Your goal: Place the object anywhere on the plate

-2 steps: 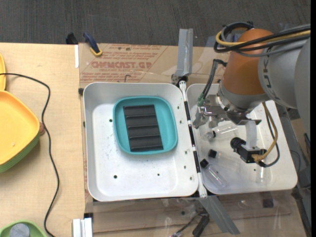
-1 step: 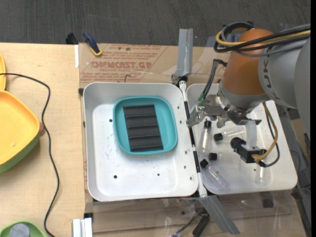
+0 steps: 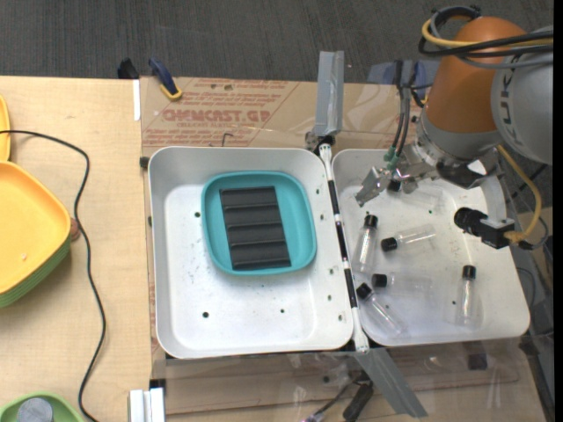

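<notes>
Clear plastic vials (image 3: 413,236), black caps, teal rounded-square plate (image 3: 303,227)

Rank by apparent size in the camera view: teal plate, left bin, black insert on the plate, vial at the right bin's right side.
1. left bin
2. teal plate
3. black insert
4. vial, clearly the smallest
</notes>
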Tool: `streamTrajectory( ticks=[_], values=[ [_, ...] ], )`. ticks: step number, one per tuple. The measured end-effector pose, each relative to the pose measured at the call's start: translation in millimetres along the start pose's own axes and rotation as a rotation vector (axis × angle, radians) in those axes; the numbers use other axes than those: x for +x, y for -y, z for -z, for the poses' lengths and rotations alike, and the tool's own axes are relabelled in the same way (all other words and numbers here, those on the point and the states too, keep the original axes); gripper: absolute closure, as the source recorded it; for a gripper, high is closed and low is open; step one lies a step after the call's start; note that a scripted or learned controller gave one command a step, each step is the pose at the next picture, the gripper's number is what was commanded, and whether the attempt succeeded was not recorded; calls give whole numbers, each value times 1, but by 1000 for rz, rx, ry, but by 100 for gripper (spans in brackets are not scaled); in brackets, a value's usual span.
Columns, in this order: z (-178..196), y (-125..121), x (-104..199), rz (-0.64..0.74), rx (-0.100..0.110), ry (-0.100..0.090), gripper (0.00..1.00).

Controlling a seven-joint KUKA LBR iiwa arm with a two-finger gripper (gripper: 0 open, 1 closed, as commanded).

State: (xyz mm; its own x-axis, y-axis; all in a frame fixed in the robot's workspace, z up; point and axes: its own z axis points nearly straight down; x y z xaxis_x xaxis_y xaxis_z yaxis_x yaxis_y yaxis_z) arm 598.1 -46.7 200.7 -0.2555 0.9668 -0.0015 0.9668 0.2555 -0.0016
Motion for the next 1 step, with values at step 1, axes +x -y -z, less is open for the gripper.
streamTrajectory(
  ticks=[1],
  values=[
    [50,53,-37,21,0,-1,0]
  ],
)
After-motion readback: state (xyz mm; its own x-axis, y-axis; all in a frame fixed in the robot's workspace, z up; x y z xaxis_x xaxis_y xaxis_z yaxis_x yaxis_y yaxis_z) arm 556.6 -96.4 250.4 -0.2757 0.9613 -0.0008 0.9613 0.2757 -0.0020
